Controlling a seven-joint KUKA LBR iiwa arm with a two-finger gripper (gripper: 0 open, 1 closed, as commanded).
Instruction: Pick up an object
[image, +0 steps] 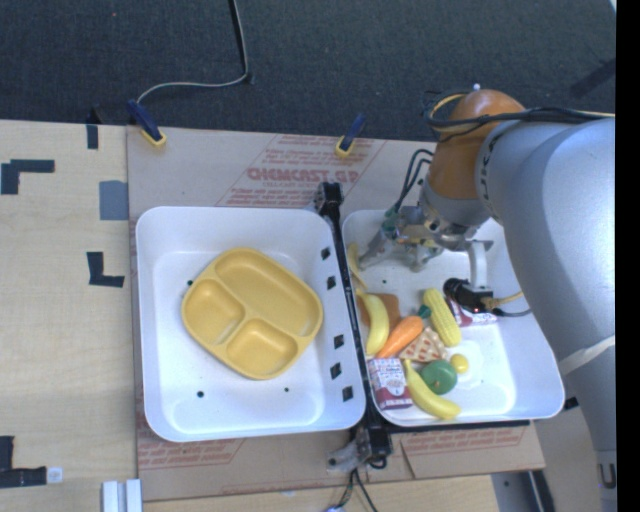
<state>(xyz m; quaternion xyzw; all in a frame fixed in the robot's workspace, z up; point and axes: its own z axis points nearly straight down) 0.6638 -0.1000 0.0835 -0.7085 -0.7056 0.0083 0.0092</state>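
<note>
Two white bins sit side by side on the counter (60, 330), over a sheet of cardboard (270, 170) pinned at its far edge by two clamps (148, 124). The left bin (170, 400) holds a yellow plate (252, 312) with three wells, lying flat and turned a little askew.

The right bin (505, 385) holds the toys, all gathered in its near left part. A banana (376, 322) lies along the left wall, with a carrot (402, 335) touching it. A corn cob (441, 316) lies to the right of the carrot, and a waffle piece (426, 350) sits by the carrot's tip. A green fruit (438, 376) (pepper or lime, too small to tell) has a small yellow ball (458, 363) just beside it. A second banana (432, 399) lies nearest the front wall, and a red packet (390, 383) rests against the left wall.

The arm (545, 190) reaches in from the right. The hand (398, 252) hangs over the far part of the right bin, near the first banana's far end but apart from the heap. Whether the hand is released or clenched I cannot tell from this angle. Every toy named lies on the bin floor.
</note>
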